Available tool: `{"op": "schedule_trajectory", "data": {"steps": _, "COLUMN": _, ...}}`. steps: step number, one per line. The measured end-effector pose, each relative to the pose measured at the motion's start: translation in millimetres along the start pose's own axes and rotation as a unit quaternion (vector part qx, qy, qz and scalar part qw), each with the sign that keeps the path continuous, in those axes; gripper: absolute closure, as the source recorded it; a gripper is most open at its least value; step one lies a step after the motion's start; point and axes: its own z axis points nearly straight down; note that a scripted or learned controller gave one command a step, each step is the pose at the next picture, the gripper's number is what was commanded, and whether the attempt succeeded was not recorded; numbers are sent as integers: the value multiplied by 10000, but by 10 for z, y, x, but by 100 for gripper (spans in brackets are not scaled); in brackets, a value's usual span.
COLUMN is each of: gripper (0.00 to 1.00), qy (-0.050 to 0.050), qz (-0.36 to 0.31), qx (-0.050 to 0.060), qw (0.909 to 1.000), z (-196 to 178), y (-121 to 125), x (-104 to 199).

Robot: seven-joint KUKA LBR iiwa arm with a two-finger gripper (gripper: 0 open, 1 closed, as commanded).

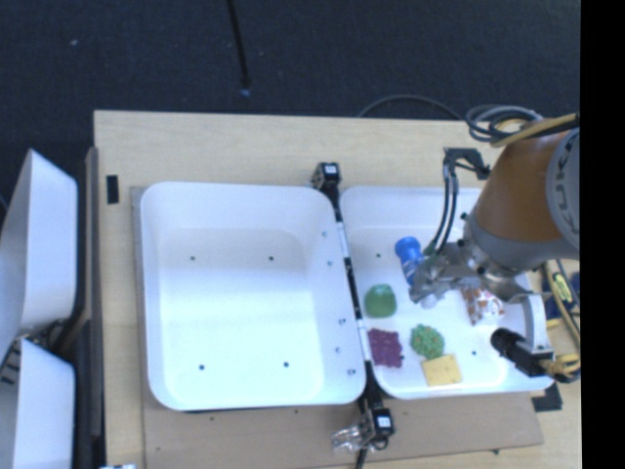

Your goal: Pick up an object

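The gripper [428, 286] hangs low over the right bin [391, 203], near the tabletop's [244, 130] right edge. I cannot tell from this view how it is set, and nothing shows in it.

5 small things lie in that bin. The blue thing [406, 251] sits just beside the gripper, toward the tabletop's far edge. The green round thing [380, 300] is just beside it too, toward the left bin [234, 203]. The bumpy green thing [427, 340], the purple thing [385, 347] and the yellow block [441, 370] lie closer to the tabletop's near edge.

The blue and green round things look like the nearest picks. The blue one's long side seems to run from far edge to near edge.

I can read no words or labels.
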Motion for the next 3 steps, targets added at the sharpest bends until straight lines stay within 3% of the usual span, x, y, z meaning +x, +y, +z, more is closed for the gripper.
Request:
{"op": "schedule_trajectory", "data": {"steps": 1, "gripper": 100, "qy": -10, "qz": -6, "qx": -34, "qw": 10000, "z": -91, "y": 786, "x": 185}}
{"op": "schedule_trajectory", "data": {"steps": 2, "gripper": 100, "qy": -9, "qz": 33, "qx": 36, "qw": 10000, "z": 639, "y": 971, "x": -98}}
{"op": "schedule_trajectory", "data": {"steps": 3, "gripper": 100, "qy": -16, "qz": 54, "qx": -4, "qw": 10000, "z": 43, "y": 418, "x": -667}}
